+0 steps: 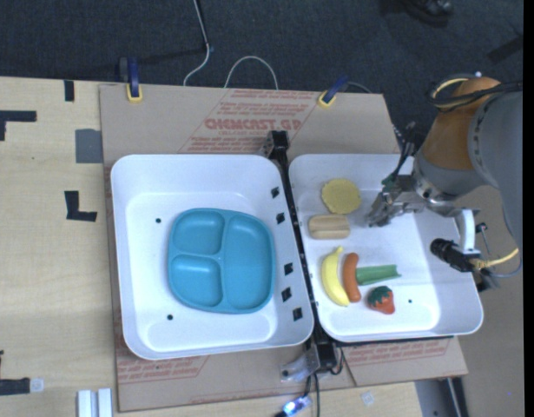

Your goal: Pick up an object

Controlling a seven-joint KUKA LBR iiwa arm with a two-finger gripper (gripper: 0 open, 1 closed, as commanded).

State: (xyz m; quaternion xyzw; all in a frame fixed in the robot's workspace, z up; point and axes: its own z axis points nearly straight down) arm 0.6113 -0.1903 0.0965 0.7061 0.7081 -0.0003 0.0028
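The right bin (440,315) holds a round yellow-green disc (341,195), a tan bread roll (329,227), a yellow banana (335,277), a red sausage (350,276), a green vegetable stick (376,274) and a small red strawberry-like piece (383,300). My gripper (381,212) hangs low over the upper right part of this bin, just right of the disc and the roll. Nothing shows between its fingers. The grey arm with its orange band (453,137) reaches in from the right.
The left bin (132,189) carries a blue divided plate (221,260). A black divider (288,233) runs between the bins. Both bins sit on a cardboard sheet (240,120) clipped at its far edge. Cables trail behind it.
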